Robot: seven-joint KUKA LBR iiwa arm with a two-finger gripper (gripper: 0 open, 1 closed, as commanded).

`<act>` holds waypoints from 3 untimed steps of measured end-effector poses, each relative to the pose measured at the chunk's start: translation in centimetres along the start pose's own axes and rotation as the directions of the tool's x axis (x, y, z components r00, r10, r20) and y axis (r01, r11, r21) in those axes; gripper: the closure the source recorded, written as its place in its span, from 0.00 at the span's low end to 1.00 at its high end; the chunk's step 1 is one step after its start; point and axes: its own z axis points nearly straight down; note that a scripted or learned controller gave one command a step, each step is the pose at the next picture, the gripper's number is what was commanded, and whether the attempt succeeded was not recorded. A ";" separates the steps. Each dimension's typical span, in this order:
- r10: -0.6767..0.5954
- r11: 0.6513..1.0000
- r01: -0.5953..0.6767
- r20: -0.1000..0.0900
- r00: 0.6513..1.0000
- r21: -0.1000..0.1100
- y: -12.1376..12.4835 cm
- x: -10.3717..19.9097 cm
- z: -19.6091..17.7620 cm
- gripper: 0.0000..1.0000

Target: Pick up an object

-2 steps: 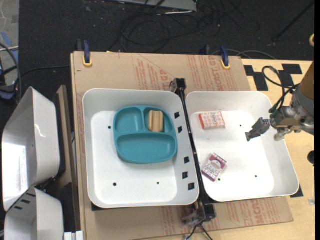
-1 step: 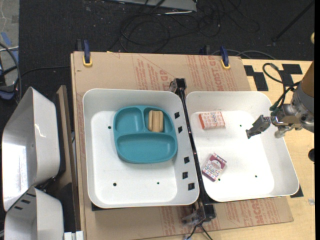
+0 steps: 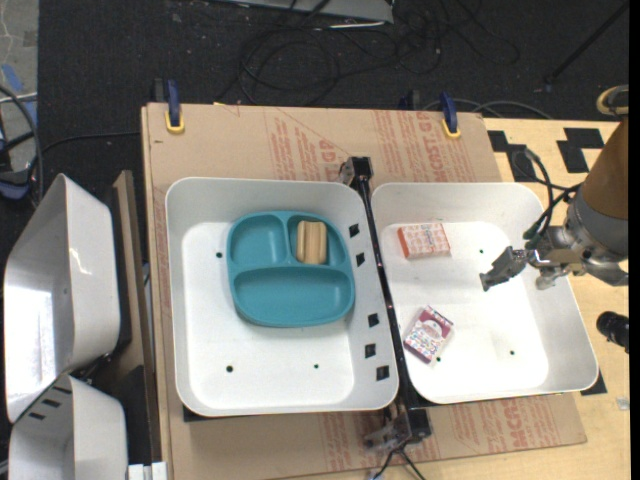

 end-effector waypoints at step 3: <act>0.001 1.000 -0.001 0.001 1.000 -0.005 1.5 0.0 9.2 1.00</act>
